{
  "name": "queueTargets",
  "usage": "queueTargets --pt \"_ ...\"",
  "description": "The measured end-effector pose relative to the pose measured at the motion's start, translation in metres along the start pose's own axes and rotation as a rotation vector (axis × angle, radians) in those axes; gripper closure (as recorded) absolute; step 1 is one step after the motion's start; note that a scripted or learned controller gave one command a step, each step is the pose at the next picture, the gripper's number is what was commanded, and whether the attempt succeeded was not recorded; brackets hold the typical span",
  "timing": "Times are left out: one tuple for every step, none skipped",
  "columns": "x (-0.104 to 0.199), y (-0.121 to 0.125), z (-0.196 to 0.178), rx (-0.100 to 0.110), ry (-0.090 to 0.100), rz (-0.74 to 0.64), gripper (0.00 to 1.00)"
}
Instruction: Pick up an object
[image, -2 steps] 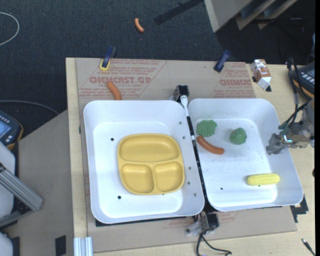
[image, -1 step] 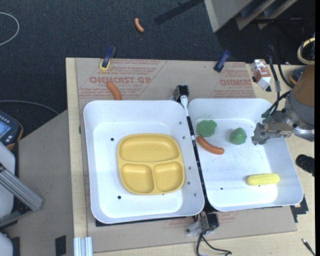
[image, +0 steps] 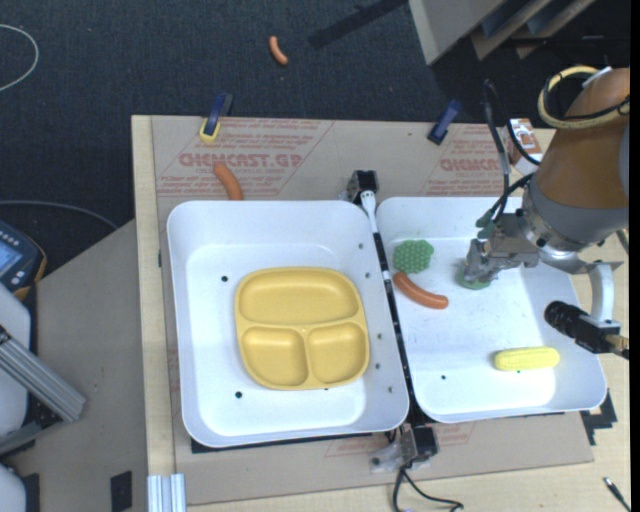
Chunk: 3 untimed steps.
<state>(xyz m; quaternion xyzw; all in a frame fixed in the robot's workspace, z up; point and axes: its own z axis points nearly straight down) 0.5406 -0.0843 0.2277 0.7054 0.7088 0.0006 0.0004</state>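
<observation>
1. Seemingly the reach is in hand: the gripper (image: 480, 272) sits low in the right bin (image: 560, 395), near the green object (image: 413, 256) and sausage (image: 421, 291).
2. Whether it is open or closed, I cannot tell (nothing visibly held).
3. Next: settle over one object, then close.

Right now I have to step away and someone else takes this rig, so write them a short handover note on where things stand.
Pincer: down low in the right bin, near its far side; from this angle it cannot be told whether it has anything.
Right bin: green bumpy ball near the far left corner, orange sausage just in front of it, yellow piece toward the near right.
Left bin: yellow divided tray in the middle.
On the bench behind the left bin: another sausage.
Done: nothing seen lifted.
Left: pick up one object.
</observation>
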Motion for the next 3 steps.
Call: queueTargets --pt "0.038 0.029 0.004 -0.003 0.000 -0.001 1.00" --pt "0.088 0.052 -0.007 -0.004 0.001 -0.002 1.00" --pt "0.107 0.067 0.007 -0.002 -0.001 0.002 1.00"
